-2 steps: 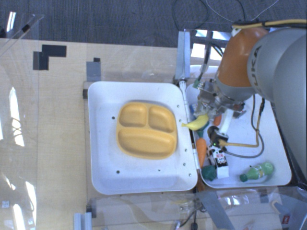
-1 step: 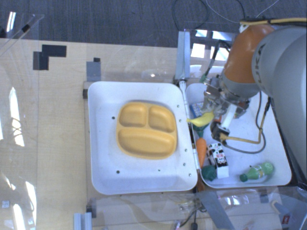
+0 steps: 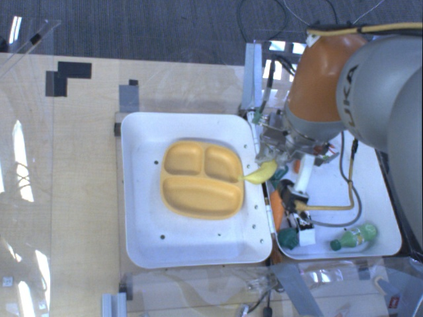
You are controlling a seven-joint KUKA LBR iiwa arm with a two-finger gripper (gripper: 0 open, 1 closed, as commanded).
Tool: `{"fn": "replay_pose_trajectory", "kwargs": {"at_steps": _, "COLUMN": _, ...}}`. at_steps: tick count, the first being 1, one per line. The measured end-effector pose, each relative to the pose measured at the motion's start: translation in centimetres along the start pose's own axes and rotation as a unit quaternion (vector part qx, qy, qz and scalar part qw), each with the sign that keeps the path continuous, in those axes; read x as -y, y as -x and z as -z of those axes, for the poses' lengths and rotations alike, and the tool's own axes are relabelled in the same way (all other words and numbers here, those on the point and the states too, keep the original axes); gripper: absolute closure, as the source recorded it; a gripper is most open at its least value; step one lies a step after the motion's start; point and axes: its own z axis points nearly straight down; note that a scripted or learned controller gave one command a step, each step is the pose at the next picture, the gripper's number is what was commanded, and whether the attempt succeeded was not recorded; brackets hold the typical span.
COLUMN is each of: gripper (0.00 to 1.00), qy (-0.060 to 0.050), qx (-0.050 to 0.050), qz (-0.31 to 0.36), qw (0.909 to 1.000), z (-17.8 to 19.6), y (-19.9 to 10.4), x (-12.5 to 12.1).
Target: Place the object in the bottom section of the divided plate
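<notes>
A yellow divided plate (image 3: 201, 179) lies in the left white bin (image 3: 145, 243), with two small sections at the far side and one long bottom section (image 3: 200, 199) nearer the front. A small yellow banana (image 3: 261, 172) hangs at the plate's right edge, over the rim between the two bins. My gripper (image 3: 269, 158) is right above it, shut on the banana's upper end. The grey and orange wrist (image 3: 324, 84) covers the far part of the right bin.
The right bin (image 3: 386, 240) holds an orange carrot (image 3: 276, 210) along its left wall, a green bottle (image 3: 355, 236) at the front right, a dark green item (image 3: 289, 238) and a small white block (image 3: 305, 236). A yellow cable (image 3: 330, 207) loops over it.
</notes>
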Motion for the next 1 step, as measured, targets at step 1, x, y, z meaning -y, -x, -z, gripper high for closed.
{"fn": "replay_pose_trajectory", "kwargs": {"at_steps": 1, "gripper": 1.0, "qy": 0.001, "qx": -0.001, "qz": 0.008, "qw": 1.0, "z": 8.69, "y": -5.06, "x": 2.78}}
